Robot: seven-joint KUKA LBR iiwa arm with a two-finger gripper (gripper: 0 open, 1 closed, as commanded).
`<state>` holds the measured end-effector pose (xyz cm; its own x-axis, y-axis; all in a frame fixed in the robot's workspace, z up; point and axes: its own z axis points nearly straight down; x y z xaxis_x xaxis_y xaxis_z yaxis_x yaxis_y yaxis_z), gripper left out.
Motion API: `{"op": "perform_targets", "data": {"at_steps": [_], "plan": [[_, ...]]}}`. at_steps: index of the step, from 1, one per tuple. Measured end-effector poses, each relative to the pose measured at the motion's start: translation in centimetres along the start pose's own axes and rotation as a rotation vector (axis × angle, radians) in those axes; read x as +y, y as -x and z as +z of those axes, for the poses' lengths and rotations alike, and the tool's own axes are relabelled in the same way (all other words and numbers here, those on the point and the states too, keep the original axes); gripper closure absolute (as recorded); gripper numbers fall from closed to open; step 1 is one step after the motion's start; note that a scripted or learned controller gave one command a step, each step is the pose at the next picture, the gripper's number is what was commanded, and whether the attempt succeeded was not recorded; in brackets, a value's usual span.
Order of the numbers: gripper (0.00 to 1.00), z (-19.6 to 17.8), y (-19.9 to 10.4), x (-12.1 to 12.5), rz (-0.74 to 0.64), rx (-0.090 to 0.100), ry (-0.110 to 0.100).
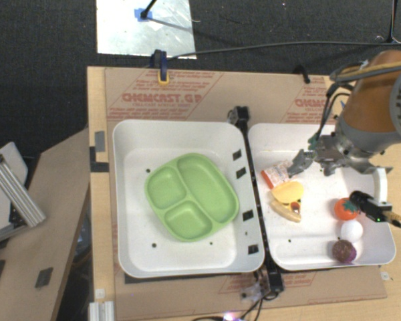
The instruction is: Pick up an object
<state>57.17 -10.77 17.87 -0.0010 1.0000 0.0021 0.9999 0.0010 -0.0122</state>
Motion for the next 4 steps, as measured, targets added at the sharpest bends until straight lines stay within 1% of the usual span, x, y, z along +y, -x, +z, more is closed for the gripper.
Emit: {"op": "perform_targets", "data": {"at_steps": [1,2,3,4], "plan": [[0.00,-0.7,0.0,0.3,-0.002,-0.002,0.013],[0.00,4.8,-0.3,-0.6,0.000,-0.001,0.010],[0.00,9.6,-0.3,-0.5,0.000,-0.001,0.012],[1.00,8.4,-0.3,-0.4,0.000,-0.002,0.014]]}}
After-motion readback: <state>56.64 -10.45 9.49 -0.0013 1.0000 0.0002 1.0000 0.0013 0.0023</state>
